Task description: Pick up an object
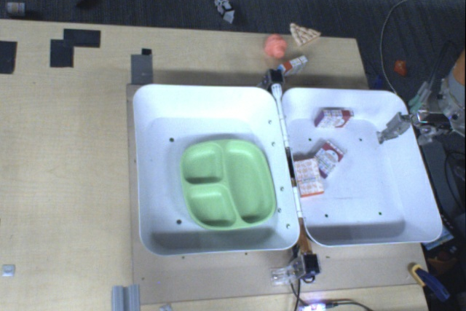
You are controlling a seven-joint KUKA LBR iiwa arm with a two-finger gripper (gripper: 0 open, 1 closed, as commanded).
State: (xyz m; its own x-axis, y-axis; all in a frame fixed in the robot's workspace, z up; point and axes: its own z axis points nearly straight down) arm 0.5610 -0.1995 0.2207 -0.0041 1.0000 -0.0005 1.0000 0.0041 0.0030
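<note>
Looks like the approach step: gripper, can't tell open or closed, hangs over the right bin edge and needs to drop onto a packet.

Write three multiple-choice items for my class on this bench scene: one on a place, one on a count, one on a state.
1. Where does the green tray lie?
A. in the left bin
B. in the right bin
C. on the floor

2. How many compartments does the green tray have?
A. one
B. three
C. six

3. How does the gripper stand to the packets?
A. it holds one
B. it presses on two
C. it is apart from them

Answers: 1 A, the tray rests in the left bin. 2 B, two small and one long. 3 C, the gripper sits by the right bin edge, away from every packet.
</note>
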